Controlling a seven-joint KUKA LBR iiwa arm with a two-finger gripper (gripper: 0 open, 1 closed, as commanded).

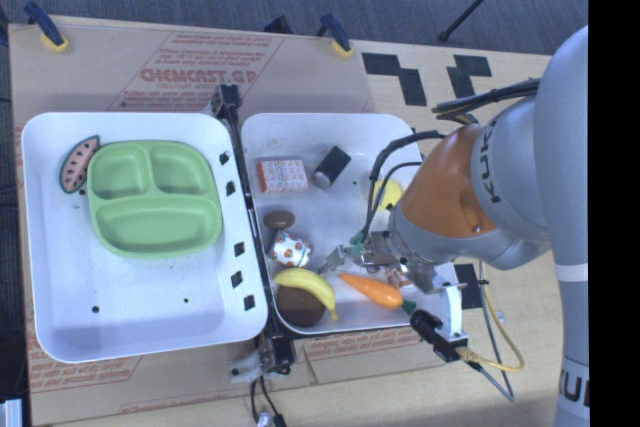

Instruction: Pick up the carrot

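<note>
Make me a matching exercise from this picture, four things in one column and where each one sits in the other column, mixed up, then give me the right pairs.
Things:
1. carrot
2. green tray
3. watermelon slice
4. banana

Places:
A. left bin, at the tray's upper left corner
B. right bin, near the front edge, just below the gripper
C. middle of the left bin
D. right bin, front left corner, lying over a brown round thing

Pairs: 1-B, 2-C, 3-A, 4-D
</note>
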